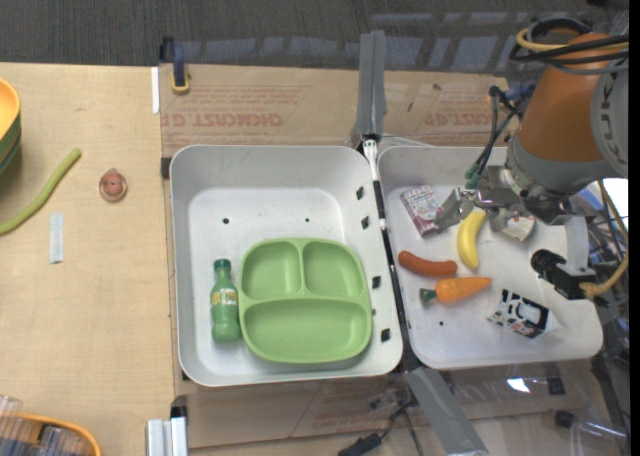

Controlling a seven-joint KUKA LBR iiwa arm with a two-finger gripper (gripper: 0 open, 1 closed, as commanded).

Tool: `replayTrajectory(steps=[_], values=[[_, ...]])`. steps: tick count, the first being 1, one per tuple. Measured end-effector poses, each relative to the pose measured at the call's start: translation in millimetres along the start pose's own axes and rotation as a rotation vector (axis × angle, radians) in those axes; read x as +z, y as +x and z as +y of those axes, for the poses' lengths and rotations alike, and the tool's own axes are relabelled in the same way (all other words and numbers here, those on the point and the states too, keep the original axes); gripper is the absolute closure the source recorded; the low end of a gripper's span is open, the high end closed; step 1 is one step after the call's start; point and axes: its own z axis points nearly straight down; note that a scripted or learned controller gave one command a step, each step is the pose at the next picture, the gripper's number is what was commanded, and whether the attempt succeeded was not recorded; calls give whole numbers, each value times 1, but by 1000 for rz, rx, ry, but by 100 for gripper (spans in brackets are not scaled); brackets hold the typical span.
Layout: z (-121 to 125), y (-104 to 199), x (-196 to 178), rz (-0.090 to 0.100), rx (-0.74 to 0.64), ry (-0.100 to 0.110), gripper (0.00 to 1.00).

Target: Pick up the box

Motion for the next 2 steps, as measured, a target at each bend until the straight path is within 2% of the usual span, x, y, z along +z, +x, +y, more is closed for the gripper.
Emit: replayTrajectory(steps=[1,2], values=[[62,14,-1,-1,-13,-1,0],[57,-12,100,0,-44,-2,0]])
